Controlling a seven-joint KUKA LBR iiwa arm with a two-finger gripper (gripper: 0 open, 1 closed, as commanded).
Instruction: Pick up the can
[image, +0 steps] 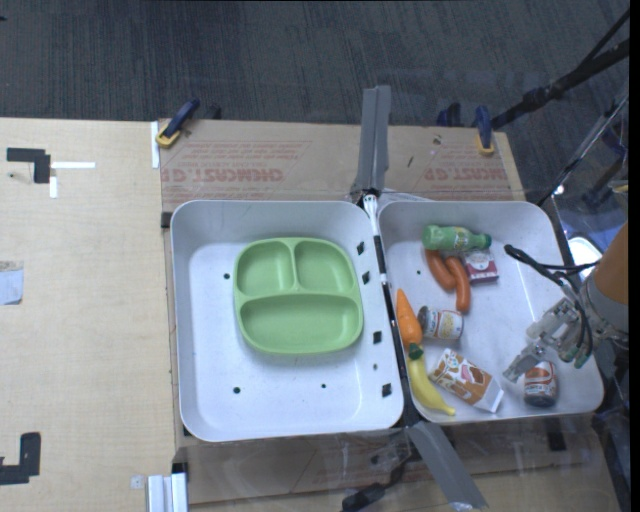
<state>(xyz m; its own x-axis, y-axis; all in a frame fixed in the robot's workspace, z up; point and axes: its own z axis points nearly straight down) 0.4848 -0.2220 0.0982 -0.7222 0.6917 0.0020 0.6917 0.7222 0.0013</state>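
1. In the near right corner of the right bin (560, 232), the can (541, 383) is lying close to the front wall, its red-and-white label facing up.
2. Right above it, the gripper (533, 352) is hanging with its fingers spread apart, and the can is sitting just below the fingertips, not between them; nothing is showing in the gap.
3. The gripper is reaching in from the right edge, pointing down and left toward the can.
4. To the can's left, a white and orange juice carton (466, 380) is lying flat at a slant, well clear of the can.
5. Beside the carton, a banana (424, 385) is resting along the bin's left wall, with a carrot (407, 318) just beyond it.
6. A small jar (441, 324) is lying on its side near the carrot.
7. Farther back, two sausages (451, 277), a small red-and-white packet (481, 268) and a green bottle (455, 238) are clustering near the far wall.
8. Over in the left bin (195, 330), a green divided plate (298, 296) is sitting in the middle.
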